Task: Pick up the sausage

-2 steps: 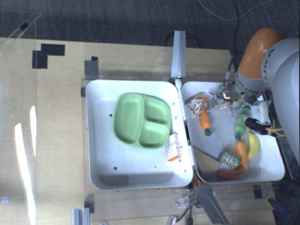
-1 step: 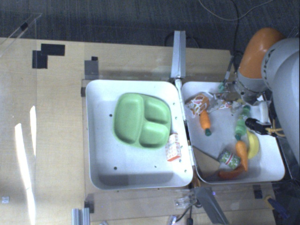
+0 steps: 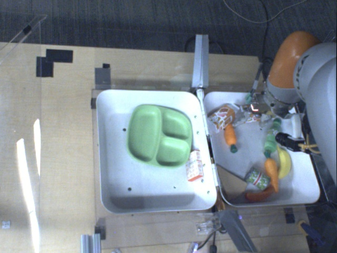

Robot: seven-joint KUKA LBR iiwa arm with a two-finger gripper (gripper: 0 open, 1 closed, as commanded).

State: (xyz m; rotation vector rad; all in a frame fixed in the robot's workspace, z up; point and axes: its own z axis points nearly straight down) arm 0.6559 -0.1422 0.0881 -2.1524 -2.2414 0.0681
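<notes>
**A:** Entry check. Where is the sausage?

**B:** The sausage (image 3: 260, 196), reddish, lies in the right bin (image 3: 310, 191) at about 6 o'clock, along the near wall. A green-labelled can (image 3: 257, 179) touches it from 12 o'clock. An orange carrot (image 3: 271, 174) lies just beside the can at 3 o'clock, with a banana (image 3: 285, 163) next to that.

**A:** And the hand?

**B:** The hand (image 3: 256, 108) is at the bin's 12 o'clock edge, near a crinkled snack bag (image 3: 224, 116) and well apart from the sausage. I cannot tell how far open it is or whether it has hold of anything. It is too blurred against the clutter.

**A:** What else is there?

**B:** A second carrot (image 3: 230, 136) lies at 10 o'clock in the right bin, just below the bag. The left bin (image 3: 105, 157) holds a green divided plate (image 3: 159, 134), with a small red-and-white packet (image 3: 195, 168) at the plate's 4 o'clock. Both bins sit on the pale table (image 3: 52, 141).
</notes>
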